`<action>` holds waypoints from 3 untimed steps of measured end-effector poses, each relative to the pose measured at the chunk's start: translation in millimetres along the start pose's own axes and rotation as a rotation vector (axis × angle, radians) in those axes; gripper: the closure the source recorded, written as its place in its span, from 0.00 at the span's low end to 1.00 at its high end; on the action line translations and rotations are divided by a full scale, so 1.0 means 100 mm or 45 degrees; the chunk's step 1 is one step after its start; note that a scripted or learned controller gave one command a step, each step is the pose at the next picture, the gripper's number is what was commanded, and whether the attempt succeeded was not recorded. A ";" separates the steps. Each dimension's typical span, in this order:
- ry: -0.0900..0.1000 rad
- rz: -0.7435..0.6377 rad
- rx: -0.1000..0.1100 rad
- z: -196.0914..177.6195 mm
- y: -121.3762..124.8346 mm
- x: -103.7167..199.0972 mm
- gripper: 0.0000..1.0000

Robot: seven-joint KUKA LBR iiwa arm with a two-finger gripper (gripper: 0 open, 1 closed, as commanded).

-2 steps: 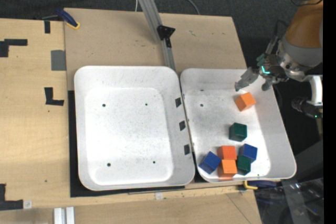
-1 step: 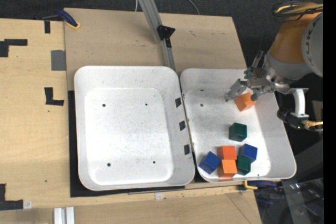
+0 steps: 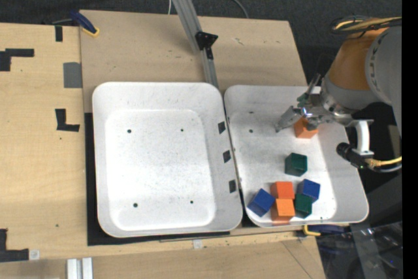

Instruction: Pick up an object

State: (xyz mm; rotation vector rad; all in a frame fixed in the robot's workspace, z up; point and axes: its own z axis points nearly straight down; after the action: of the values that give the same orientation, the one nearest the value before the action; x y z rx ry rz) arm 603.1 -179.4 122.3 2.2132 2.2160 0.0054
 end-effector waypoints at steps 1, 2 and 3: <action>-0.005 -0.001 -0.015 0.05 0.04 -0.01 0.00; -0.007 -0.002 -0.015 -0.03 0.04 -0.01 1.00; 0.004 0.000 0.008 -0.45 0.07 -0.01 1.00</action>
State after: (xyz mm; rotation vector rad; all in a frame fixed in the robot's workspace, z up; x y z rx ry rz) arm 609.8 -180.3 167.7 2.2181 2.2213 0.0019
